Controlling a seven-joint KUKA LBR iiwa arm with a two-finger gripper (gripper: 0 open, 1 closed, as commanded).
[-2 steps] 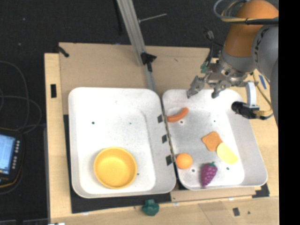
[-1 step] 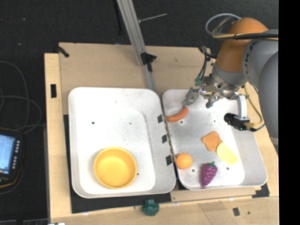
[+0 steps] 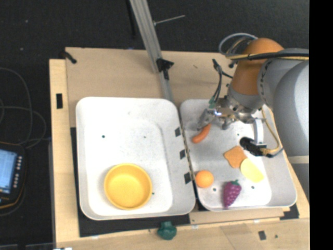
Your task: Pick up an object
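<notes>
1. 2 white bins sit side by side on the bench; the left bin (image 3: 93, 119) holds a yellow bowl (image 3: 128, 186) near its front edge, and the right bin (image 3: 276, 189) holds the toy foods.
2. An orange carrot-like piece (image 3: 201, 134) lies in the right bin's rear-left part, close to the wall shared with the left bin. Its long axis runs on a slant, from lower left toward upper right, with the upper end pointing at the gripper.
3. At the right bin's rear, the gripper (image 3: 208, 117) hangs from the grey arm with its orange band (image 3: 248, 77), directly above the carrot's upper end. Whether the fingers are apart or together cannot be told, nor whether they touch the carrot.
4. An orange ball (image 3: 204, 179) rests at the right bin's front-left, just beside the shared wall.
5. Purple grapes (image 3: 231, 192) lie near the right bin's front edge, right of the ball.
6. An orange slice (image 3: 235, 156) and a yellow piece (image 3: 252, 170) touch each other mid-bin.
7. A green object (image 3: 167, 230) sits on the bench, in front of both bins.
</notes>
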